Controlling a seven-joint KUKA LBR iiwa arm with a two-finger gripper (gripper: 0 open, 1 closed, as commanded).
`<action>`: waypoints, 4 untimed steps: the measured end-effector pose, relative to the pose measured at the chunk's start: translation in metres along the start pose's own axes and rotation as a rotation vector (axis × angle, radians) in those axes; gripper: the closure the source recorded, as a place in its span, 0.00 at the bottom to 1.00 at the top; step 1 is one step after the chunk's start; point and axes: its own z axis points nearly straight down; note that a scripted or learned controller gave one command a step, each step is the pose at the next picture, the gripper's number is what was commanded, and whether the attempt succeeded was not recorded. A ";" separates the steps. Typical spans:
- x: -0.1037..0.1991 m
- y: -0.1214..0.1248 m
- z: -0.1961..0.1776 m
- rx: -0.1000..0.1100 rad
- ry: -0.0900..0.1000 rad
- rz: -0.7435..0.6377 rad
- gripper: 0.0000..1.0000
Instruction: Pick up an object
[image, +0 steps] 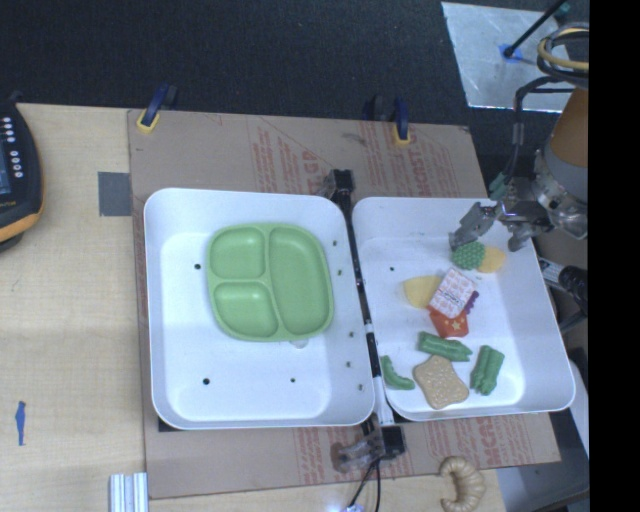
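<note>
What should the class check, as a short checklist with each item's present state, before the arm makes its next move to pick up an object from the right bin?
1. Gripper over the right bin: ok, at its upper right part.
2. A target close by: ok, the green studded piece lies just beside the fingertips, next to a yellow piece.
3. Anything held between the fingers already: not ok, nothing shows there.
4. Fingers spread to take it: ok, they stand apart.
5. Target free of neighbours: cannot tell, it touches or overlaps the yellow piece.
6. Left bin uninvolved: ok, it bears a green divided plate.
</note>
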 end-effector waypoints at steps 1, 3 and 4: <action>0.003 0.038 0.093 0.007 0.001 -0.005 0.00; 0.020 0.015 0.165 0.003 0.000 0.001 0.00; 0.019 0.016 0.155 0.003 -0.001 0.001 1.00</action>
